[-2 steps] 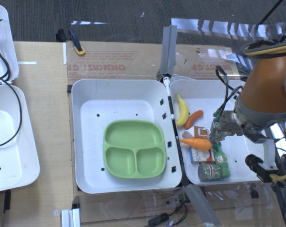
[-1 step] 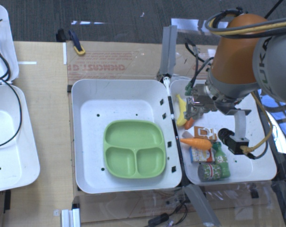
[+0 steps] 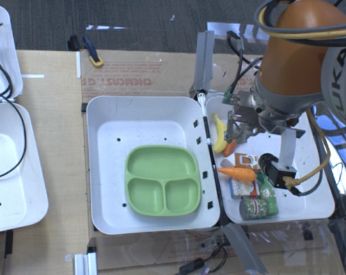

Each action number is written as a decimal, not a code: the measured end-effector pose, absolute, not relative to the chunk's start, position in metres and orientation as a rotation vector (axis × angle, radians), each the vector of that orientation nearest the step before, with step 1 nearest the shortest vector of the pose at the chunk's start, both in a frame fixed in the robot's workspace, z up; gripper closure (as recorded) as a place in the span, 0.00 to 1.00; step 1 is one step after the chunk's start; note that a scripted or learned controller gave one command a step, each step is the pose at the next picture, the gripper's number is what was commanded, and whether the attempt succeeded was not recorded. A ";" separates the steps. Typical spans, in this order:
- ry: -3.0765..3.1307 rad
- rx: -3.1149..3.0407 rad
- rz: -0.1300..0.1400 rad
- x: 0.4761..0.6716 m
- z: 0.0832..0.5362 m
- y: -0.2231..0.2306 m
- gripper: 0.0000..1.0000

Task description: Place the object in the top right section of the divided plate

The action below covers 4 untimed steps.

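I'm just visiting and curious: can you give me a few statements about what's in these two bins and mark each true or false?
1. The green divided plate lies in the left bin. True.
2. A carrot sits on the plate. False: it lies in the right bin, among other items.
3. A banana lies in the right bin near the wall between the bins. True.
4. The tool hangs above the plate. False: it is over the right bin, next to the banana.
5. A can lies at the right bin's near edge. True.
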<state>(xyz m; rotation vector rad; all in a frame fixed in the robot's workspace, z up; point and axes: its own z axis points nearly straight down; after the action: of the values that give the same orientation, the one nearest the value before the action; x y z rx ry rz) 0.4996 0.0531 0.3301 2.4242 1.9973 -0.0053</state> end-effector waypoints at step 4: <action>2.945 1.093 -0.003 0.479 0.441 0.189 0.00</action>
<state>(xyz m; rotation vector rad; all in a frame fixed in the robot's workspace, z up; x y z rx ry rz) 0.4785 0.1895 0.4411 1.0931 2.9451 -0.0032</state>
